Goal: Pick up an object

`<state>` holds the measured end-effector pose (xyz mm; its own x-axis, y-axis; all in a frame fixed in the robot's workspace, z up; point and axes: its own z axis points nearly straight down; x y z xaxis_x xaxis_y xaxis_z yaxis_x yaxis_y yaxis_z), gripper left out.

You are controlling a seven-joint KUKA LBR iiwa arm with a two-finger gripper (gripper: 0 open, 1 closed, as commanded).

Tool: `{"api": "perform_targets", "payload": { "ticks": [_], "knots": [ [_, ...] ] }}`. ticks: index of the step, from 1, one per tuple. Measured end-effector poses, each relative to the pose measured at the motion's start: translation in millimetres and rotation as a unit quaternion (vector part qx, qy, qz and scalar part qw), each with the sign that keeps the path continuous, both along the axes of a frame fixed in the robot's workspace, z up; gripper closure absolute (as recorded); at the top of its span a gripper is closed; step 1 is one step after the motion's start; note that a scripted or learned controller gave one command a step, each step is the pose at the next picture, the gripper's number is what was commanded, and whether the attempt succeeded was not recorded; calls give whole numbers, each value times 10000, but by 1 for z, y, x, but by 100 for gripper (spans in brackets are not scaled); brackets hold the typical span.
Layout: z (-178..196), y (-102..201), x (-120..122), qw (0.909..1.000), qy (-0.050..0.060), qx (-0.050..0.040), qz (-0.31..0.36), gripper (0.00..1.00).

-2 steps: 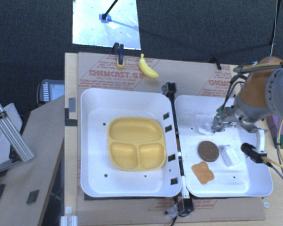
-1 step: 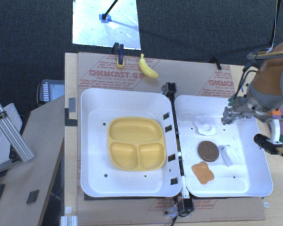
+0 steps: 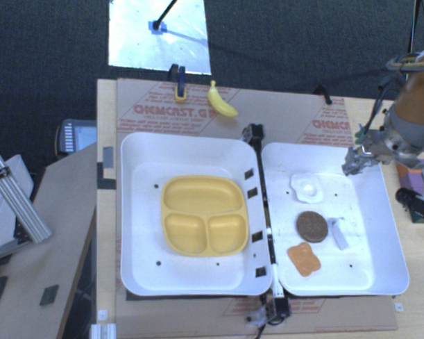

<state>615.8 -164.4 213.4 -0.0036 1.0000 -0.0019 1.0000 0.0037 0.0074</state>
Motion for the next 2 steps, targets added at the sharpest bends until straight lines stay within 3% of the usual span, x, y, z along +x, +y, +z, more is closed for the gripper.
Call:
{"api": "perform_targets", "payload": {
  "ticks": [2],
  "knots": [
    [11,110,17,10000,24,15,27,100]
  ]
}}
